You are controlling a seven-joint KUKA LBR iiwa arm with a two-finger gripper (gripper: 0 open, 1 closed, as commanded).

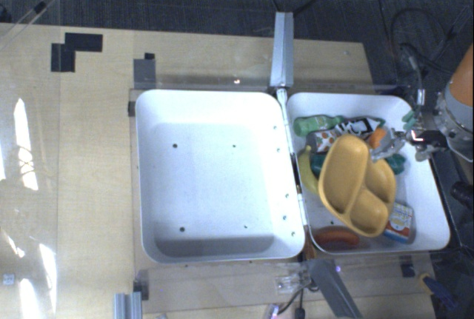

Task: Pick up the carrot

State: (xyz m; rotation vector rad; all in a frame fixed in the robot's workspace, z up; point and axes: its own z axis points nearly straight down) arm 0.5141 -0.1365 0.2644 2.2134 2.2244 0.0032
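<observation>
Your carrot (378, 137) lies in the right bin (437, 214), wedged between the yellow dish (355, 184) and packets. The gripper (409, 137) hovers just beside it; I cannot tell its state. Expect crowding to foul the grasp.

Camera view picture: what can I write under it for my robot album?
Robot tool hovers beside the carrot in the cluttered right bin, near a yellow dish.

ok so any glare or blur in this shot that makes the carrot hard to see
In the camera view, bright window glare streaks the bench at far left, away from the bins. The right bin is evenly lit, but the picture is soft: the carrot is just a small orange patch beside the yellow dish, near the gripper.
</observation>
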